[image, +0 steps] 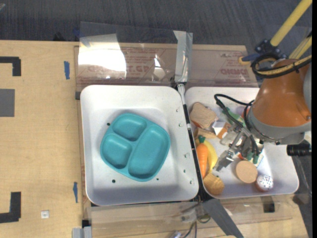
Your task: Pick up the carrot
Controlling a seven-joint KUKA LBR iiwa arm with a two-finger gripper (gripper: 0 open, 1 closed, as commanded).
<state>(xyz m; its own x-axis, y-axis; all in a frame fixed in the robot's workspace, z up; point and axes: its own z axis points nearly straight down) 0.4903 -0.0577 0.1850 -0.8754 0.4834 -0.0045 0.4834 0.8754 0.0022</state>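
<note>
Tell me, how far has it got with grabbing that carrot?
Done so far: the arm has reached into the right bin, and its tool is low among the toys. In hand: nothing that I can see; the carrot lies on the bin floor just left of the tool, beside a yellow piece. Left: closing on the carrot and lifting it.

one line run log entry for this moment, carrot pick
phase: approach | gripper: over right bin, just right of carrot | carrot: lying in right bin, not held | left bin: teal plate
</note>
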